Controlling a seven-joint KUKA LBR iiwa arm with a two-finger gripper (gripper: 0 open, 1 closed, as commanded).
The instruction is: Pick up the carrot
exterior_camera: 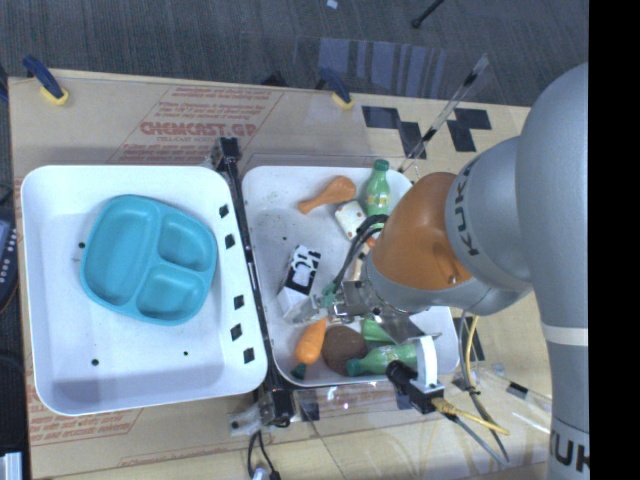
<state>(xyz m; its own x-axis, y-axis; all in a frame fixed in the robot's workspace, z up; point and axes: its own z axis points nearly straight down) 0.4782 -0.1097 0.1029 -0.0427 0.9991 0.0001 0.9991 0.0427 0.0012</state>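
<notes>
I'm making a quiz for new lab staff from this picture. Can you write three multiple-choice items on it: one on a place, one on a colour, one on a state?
1. Where does the carrot lie?
A. left bin
B. right bin, near corner
C. on the bench

2. What colour is the tray?
A. blue
B. red
C. yellow

3. How does the carrot stand to the gripper?
A. lifted between its fingers
B. lying on the bin floor
C. set on the tray

Key: B, it lies low in the right bin beside a brown thing; A, the tray in the left bin is blue; B, it rests on the floor, not lifted.
</notes>
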